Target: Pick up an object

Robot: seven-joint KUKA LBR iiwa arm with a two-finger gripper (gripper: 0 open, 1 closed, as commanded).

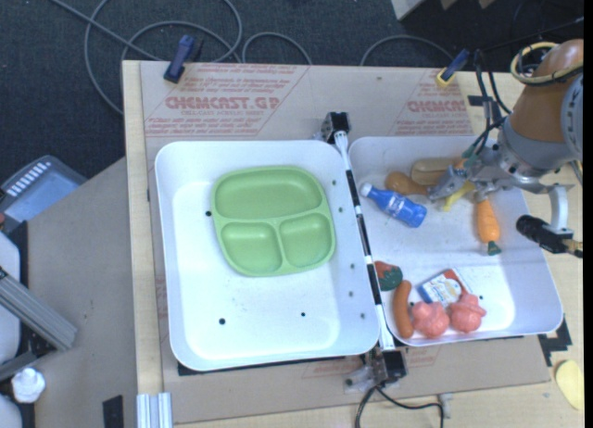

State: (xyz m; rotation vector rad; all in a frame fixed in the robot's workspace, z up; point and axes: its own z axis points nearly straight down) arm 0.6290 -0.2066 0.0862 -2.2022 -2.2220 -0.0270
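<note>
1. The gripper [460, 185] is seen low in the right bin [547, 292], by a yellow toy [451, 193].
2. Its grip cannot be told.
3. The toy is judged light and smooth; its middle should be held.

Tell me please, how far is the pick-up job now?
Done: the arm has reached the right bin, with the gripper low among the toys by the blue bottle and carrot. In hand: nothing visibly. Left: grasping and lifting one object.
</note>
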